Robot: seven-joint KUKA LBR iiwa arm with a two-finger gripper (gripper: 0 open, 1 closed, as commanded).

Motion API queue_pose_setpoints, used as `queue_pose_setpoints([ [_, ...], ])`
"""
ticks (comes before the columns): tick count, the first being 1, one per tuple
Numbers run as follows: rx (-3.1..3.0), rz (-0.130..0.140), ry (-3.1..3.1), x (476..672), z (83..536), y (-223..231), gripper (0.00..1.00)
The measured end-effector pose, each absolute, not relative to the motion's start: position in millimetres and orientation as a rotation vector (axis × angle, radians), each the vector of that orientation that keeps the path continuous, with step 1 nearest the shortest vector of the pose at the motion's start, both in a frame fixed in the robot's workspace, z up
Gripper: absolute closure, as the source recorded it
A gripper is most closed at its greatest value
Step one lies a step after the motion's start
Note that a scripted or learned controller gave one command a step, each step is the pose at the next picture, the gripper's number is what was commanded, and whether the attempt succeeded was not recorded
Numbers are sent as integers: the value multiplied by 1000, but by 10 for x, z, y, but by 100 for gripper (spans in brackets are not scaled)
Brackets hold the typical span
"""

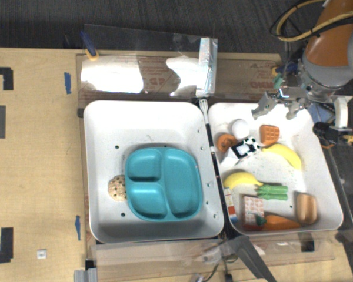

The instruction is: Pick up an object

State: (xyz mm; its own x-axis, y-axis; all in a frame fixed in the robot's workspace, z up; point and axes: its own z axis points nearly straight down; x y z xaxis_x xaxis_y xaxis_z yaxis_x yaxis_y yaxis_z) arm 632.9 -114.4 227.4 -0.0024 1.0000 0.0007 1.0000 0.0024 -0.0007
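My gripper (278, 107) hangs over the far edge of the right bin (329, 175), its two fingers spread apart with nothing between them. Just below it lies an orange waffle (270, 134). A white egg (239, 126), an orange-brown piece (226, 141) and a black-and-white item (245, 148) sit to the left of the waffle. Two yellow bananas (284, 155) (242, 180), a green vegetable (273, 191), a small carton (253, 208), a carrot (280, 222) and a brown bread roll (305, 208) fill the nearer part of the bin.
The left bin (106, 128) holds a teal divided plate (163, 183) and a cookie (117, 187) beside it. A clear plastic sheet and metal post (207, 66) stand behind the bins. The arm's orange band and cables (335, 22) rise at the upper right.
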Motion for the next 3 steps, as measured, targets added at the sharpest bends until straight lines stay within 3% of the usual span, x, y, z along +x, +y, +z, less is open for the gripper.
queue_pose_setpoints([
  [1, -2445, -4, -1977, 6340, 954, -1827, 0],
  [2, -2399, -9, -2020, 6333, 1178, -2096, 0],
  [3, -2262, -5, -2185, 5727, 864, -1962, 0],
])
